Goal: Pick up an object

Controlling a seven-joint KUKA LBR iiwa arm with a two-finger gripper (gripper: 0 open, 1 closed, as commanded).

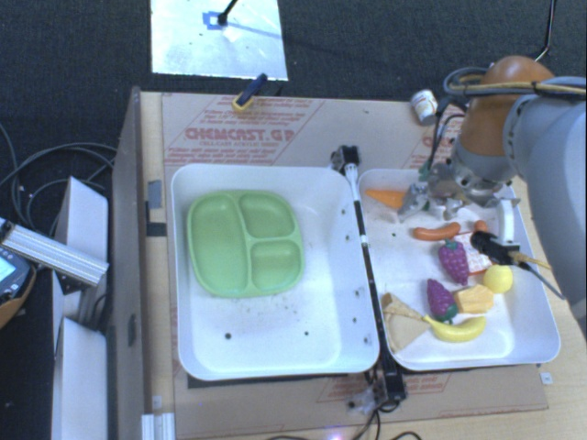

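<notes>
1. Brown board (275,136) with red lettering lay under everything, and the two white bins sat on it side by side.
2. White and shallow, the left bin (266,337) held one thing: a green divided plate (245,243) with three compartments, lying flat in the bin's left half.
3. The right bin (514,342) held the clutter, and my arm (532,126) came in over its upper right corner, grey with the orange band showing above the wrist.
4. My gripper (424,198) hung low over the upper part of the right bin, just right of an orange carrot (386,197) that pointed toward the divider. Whether the fingers were spread or closed I could not tell, and I could not see anything between them.
5. Below the gripper an orange-red sausage (435,233) lay flat on the bin floor, close to it but apart.
6. Lower still lay the fruit: one bunch of purple grapes (453,260), and a second purple bunch (441,298) nearer the front, a yellow lemon (499,279) at the right, and a yellow banana (456,330) curved along the front.
7. An orange cheese wedge (474,299) sat between the lemon and the banana, touching the second bunch.
8. A tan triangular piece (401,315) lay by the divider, just left of the banana.
9. A small white cylinder (423,105) stood on the board behind the right bin.
</notes>
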